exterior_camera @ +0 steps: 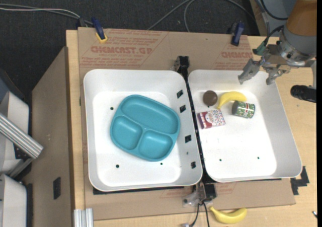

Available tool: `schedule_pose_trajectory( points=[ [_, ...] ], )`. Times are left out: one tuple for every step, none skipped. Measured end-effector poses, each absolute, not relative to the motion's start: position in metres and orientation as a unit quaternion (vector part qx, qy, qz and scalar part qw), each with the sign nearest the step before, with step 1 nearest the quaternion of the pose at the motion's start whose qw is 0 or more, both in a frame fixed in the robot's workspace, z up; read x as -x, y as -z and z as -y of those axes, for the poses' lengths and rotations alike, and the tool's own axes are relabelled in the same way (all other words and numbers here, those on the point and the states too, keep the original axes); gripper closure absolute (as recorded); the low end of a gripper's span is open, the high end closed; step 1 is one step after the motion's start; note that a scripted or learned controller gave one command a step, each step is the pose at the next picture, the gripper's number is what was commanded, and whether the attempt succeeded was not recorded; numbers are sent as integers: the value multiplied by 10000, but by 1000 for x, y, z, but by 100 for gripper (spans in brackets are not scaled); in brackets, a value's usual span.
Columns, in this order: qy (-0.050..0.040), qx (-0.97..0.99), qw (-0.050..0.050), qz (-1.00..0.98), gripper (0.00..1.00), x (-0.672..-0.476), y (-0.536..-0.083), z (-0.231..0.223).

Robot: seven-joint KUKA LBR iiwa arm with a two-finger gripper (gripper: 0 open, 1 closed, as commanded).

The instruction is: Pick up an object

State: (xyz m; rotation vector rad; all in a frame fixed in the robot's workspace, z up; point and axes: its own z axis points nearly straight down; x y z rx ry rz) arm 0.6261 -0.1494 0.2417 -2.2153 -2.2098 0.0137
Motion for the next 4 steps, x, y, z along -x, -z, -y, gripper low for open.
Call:
schedule_pose_trajectory(
  points=[
    [-2, 7069, 4, 7073, 0, -628, -250, 149],
    [-10, 7064, 17, 7078, 0, -638, -202, 149],
    [-15, 7064, 26, 7078, 0, -648, -149, 149],
    [-12, 7062, 20, 7080, 0, -655, -90, 144]
  ],
)
